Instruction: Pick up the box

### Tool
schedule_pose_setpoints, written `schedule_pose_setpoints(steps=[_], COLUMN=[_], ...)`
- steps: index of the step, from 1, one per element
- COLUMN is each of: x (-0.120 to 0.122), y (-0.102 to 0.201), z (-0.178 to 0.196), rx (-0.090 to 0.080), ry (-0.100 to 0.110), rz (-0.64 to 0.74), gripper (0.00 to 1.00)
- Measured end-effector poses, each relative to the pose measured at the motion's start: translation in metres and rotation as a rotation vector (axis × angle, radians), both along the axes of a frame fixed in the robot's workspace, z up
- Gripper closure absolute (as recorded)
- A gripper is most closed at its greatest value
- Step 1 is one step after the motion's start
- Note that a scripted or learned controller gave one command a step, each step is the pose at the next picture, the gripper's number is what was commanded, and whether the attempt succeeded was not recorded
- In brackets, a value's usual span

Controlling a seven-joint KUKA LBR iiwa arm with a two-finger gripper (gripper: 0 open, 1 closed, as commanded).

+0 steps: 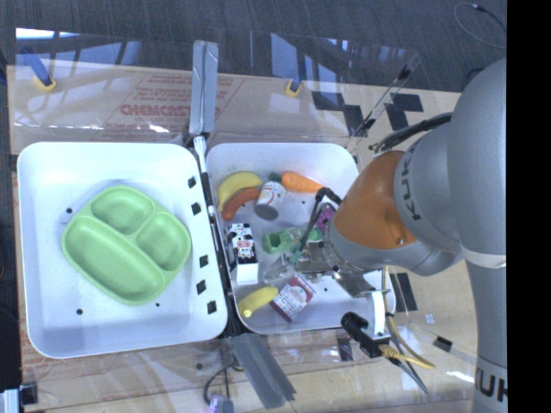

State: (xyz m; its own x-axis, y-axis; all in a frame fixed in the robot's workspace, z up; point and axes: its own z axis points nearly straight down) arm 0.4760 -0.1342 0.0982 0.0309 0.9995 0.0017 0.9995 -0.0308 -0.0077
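Observation:
A small red and white box lies tilted near the front edge of the right bin, next to a yellow banana-shaped piece. My gripper reaches in from the right under the orange wrist band. It hangs low over the bin, just behind and above the box. The arm's bulk hides how it meets the items below. I see nothing held in it.
The right bin also holds a banana, a carrot, a small can, a green piece, a purple item and a black and white carton. A green divided plate lies in the left bin.

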Motion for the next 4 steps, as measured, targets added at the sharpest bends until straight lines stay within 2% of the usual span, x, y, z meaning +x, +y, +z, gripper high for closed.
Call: schedule_pose_setpoints(steps=[1, 2, 3, 4], x=[0.0, 0.0, 0.0, 0.0], y=[-0.053, -0.003, -0.012, -0.012], z=[-0.008, -0.009, -0.008, -0.008], rx=[-0.001, 0.003, 0.002, 0.002], ry=[-0.005, -0.002, -0.004, -0.004], rz=[0.022, 0.29, 0.375, 0.374], gripper=[0.0, 0.0, 0.0, 0.0])
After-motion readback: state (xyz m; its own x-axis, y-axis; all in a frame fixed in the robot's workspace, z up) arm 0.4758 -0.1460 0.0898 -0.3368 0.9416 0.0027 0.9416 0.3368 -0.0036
